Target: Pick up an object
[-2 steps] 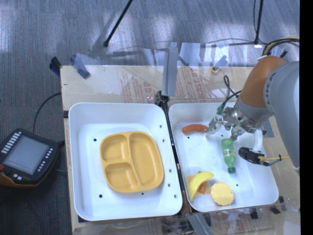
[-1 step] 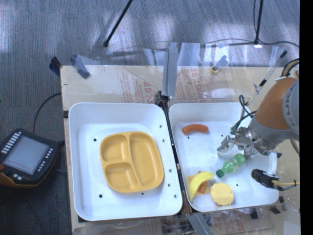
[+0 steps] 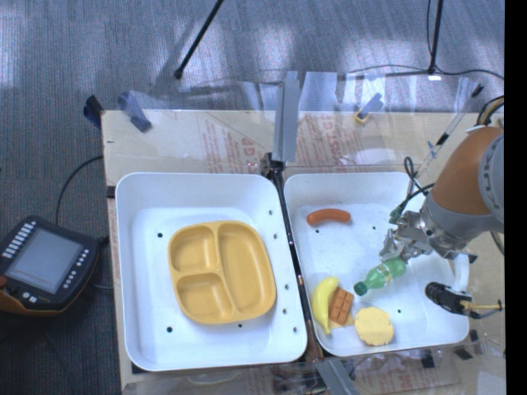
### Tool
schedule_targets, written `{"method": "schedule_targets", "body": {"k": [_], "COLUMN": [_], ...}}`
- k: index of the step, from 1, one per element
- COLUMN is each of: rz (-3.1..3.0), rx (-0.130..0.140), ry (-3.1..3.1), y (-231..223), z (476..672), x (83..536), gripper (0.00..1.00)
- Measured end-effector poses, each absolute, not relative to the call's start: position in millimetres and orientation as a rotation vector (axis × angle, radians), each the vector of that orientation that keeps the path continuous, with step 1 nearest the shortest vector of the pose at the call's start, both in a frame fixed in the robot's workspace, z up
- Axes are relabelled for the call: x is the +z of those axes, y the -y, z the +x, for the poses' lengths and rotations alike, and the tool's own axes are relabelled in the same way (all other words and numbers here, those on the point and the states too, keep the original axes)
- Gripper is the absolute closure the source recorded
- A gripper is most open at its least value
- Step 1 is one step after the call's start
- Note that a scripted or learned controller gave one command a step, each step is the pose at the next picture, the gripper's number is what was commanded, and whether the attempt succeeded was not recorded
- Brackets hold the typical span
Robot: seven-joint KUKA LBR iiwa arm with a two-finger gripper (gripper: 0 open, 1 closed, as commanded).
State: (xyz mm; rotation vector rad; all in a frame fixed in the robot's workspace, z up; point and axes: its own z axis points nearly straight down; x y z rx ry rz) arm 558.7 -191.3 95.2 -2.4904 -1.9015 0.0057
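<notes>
Your tool [image 3: 401, 252] sits low in the right bin [image 3: 362, 189], right at the base end of the green bottle [image 3: 380, 276]. The bottle lies tilted on its side, cap pointing toward the banana [image 3: 324, 303], and its upper end meets the tool. From this slanted view you cannot tell whether the tool is open or closed, nor whether the bottle is actually between its gripping parts, so do not count this as a hold yet.

As far as you can judge, the reach is done and the grasp is either underway or about to be tried; the lift has not happened, since the bottle looks to be resting on the bin floor.

The other candidates lie untouched in the same bin: a sausage [image 3: 328, 216] near the far wall, a waffle piece [image 3: 341, 306] just beside the banana, and a yellow cookie [image 3: 374, 326] near the front wall. The left bin [image 3: 140, 220] carries a yellow divided plate [image 3: 221, 271].
</notes>
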Motion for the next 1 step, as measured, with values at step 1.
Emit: {"method": "schedule_targets", "body": {"k": [1], "rz": [-2.486], "rx": [-0.008], "ry": [1.925], "y": [138.8], "z": [543.0], "x": [190.8], "gripper": [1.00]}}
